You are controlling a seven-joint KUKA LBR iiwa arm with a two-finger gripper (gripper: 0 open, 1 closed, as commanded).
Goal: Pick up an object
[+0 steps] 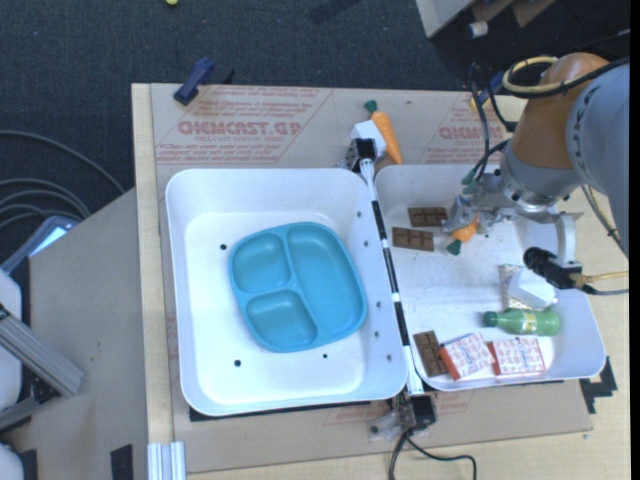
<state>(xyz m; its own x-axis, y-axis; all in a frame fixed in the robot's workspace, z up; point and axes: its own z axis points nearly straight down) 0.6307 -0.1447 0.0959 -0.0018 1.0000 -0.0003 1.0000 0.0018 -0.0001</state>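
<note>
Red-and-white packets are seen foremost; toy carrot, greens toward lower-left, lies under hand, whose state cannot be told.

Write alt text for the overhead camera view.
A grey robot arm's end effector reaches over a small orange carrot-shaped toy in the right white bin, beside two brown chocolate bars. The left white bin holds a blue divided plastic plate.
</note>
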